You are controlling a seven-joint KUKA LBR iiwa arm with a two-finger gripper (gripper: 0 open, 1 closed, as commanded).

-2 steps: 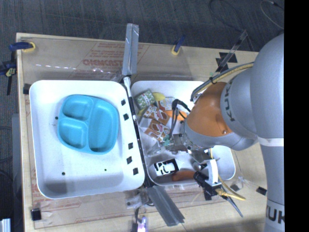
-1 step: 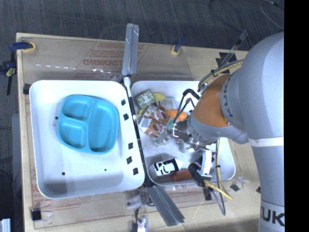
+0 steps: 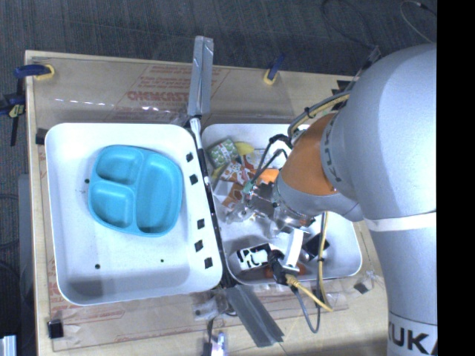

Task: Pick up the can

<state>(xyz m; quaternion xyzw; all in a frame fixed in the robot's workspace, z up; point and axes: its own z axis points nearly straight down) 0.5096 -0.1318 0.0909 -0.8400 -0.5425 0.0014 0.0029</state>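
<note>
can (image 3: 221,153) upper middle of frame | looks light, hard, slippery — grab round its sides | gripper (image 3: 251,199) — can't tell if open

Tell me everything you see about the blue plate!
The plate is light blue and looks like smooth plastic. It has rounded corners and three sunken sections, two small and one bigger. It lies flat, right way up, in the left bin, toward its far side. Only the bin floor touches it.

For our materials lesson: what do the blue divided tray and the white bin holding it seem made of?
The blue divided tray looks like moulded plastic: uniform colour, soft sheen, rounded compartments. The white bin is probably plastic: smooth, matte, rounded corners.
</note>
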